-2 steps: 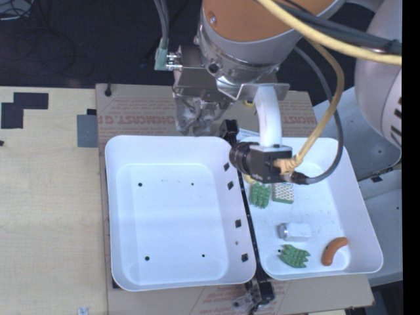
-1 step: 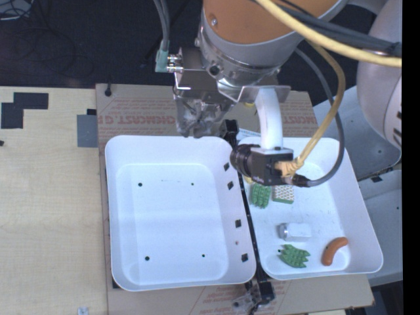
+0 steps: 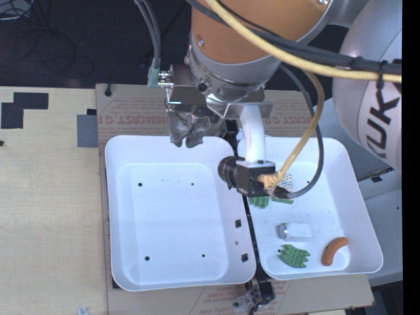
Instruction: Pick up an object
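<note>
My gripper point(image 3: 189, 134) hangs over the far rim of the left bin point(image 3: 118, 209), high above the bench, and nothing shows in it. The right bin point(image 3: 354, 195) holds the objects. An orange sausage-shaped piece point(image 3: 335, 250) lies near its front right corner. A green leafy toy point(image 3: 293, 256) sits by the front wall, and a small white and grey block point(image 3: 293, 230) lies just behind it. Another green piece point(image 3: 262, 202) lies near the divider, partly hidden by the wrist.
Both bins rest on a brown cardboard sheet point(image 3: 131, 110) on a pale wooden bench point(image 3: 46, 195). The arm's orange and grey body point(image 3: 262, 25) fills the upper middle and covers the right bin's far edge.
</note>
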